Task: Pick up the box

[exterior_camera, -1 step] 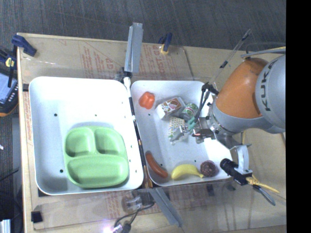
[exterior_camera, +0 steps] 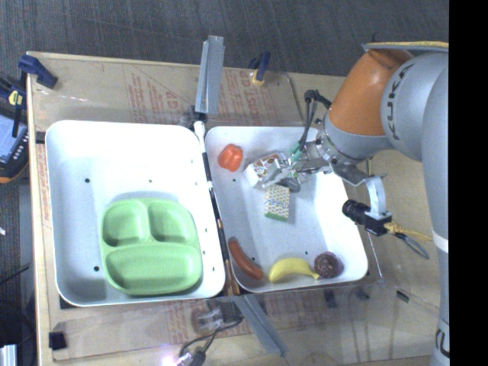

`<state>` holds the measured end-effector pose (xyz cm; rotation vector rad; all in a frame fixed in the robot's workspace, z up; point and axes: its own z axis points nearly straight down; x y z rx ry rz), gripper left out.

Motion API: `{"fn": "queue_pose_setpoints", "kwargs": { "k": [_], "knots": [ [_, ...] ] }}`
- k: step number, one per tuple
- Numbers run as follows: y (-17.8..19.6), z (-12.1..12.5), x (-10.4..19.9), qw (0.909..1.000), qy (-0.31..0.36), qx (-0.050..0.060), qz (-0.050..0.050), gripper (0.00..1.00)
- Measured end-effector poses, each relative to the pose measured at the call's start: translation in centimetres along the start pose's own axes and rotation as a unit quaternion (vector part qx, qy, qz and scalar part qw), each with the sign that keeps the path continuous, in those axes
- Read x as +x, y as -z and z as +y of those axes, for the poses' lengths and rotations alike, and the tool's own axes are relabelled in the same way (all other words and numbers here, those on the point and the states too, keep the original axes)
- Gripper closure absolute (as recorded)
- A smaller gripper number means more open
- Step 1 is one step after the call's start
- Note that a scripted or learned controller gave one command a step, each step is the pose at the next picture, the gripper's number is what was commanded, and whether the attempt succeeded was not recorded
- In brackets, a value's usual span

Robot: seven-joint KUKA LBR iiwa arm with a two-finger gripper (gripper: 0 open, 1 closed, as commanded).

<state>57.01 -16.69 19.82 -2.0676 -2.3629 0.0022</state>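
Arm is seen reaching in over the right bin [exterior_camera: 347,204], w/ gripper [exterior_camera: 292,175] positioned low near the bin's upper middle. Finger state cannot be told; the tips are lost among dark parts and a crinkled silver wrapper [exterior_camera: 267,166] lying just to the claw's left, apparently touching it.

Box [exterior_camera: 277,201] (small, green/white checker pattern) is located directly below the claw, just beside it, lying flat on the bin floor. It is not seen betw. the fingers.

Other items noted rel. to claw: red tomato [exterior_camera: 230,157] further left, past the wrapper, near the bin's left wall. Well below claw, along the bin's lower edge: sausage [exterior_camera: 245,259] at lower left, banana [exterior_camera: 293,269] straight below, dark round fruit [exterior_camera: 328,264] at lower right, touching the banana's end.

Left bin [exterior_camera: 76,158] is well left of claw; a green divided tray [exterior_camera: 151,246] is held in its lower part.
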Motion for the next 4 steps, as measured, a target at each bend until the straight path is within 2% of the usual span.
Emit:
{"fn": "queue_pose_setpoints", "kwargs": {
  "k": [1, 2, 3, 4],
  "knots": [
    [-10.7, -0.4, -4.4, 0.9989, 0.047, 0.001, 0.0, 0.0],
    [-9.7, -0.4, -4.3, 0.9988, 0.049, 0.001, 0.0, 1.0],
    [2.7, 0.1, 0.7, 0.9896, 0.144, -0.001, 0.0, 1.0],
    [3.2, 1.7, 10.7, 0.9994, 0.036, 0.001, 0.001, 1.0]
  ]
}}
